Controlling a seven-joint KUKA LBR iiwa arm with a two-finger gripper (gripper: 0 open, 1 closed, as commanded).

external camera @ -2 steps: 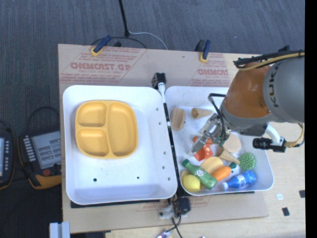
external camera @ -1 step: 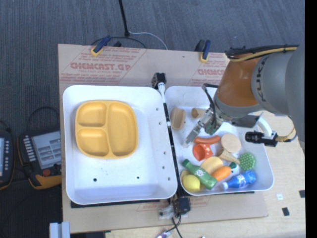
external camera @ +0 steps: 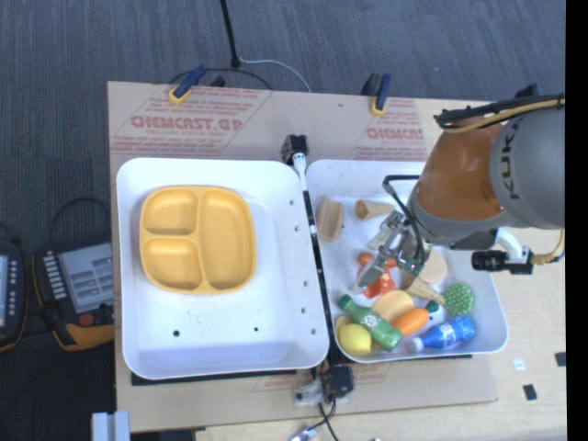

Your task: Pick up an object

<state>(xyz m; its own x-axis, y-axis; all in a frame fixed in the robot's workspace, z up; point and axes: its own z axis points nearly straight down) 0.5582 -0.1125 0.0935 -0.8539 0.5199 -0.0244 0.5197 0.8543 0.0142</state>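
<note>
From above, the pincer (external camera: 397, 246) hangs low in the right bin (external camera: 496, 338) with its fingers spread apart, gripping nothing — just over a red-orange toy (external camera: 377, 281) in the heap of small objects. The left bin (external camera: 220, 338) carries a yellow divided plate (external camera: 197, 238), well apart from the arm.

Even, bright overhead light; my arm (external camera: 478, 186) throws soft shadow into the right bin (external camera: 344, 184); focus is slightly soft.
</note>
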